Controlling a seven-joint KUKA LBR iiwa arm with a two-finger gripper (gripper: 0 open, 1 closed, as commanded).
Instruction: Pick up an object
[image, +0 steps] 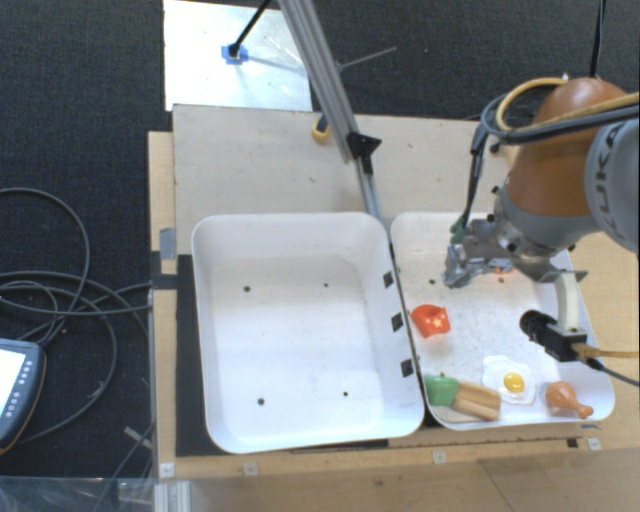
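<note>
A grey KUKA arm (570, 150) with an orange band reaches in from the right, its gripper (462, 268) poised over the upper part of the right bin (420, 232); whether it is wide or narrow cannot be told from this angle, and nothing shows between its tips. Below it, apart, lies a red toy pepper (431, 320). Along the bin's near edge sit a green piece (440, 387), a hot dog bun (477, 401), a fried egg (510, 380) and a chicken drumstick (567, 399). The left bin (215, 240) stands alongside
</note>
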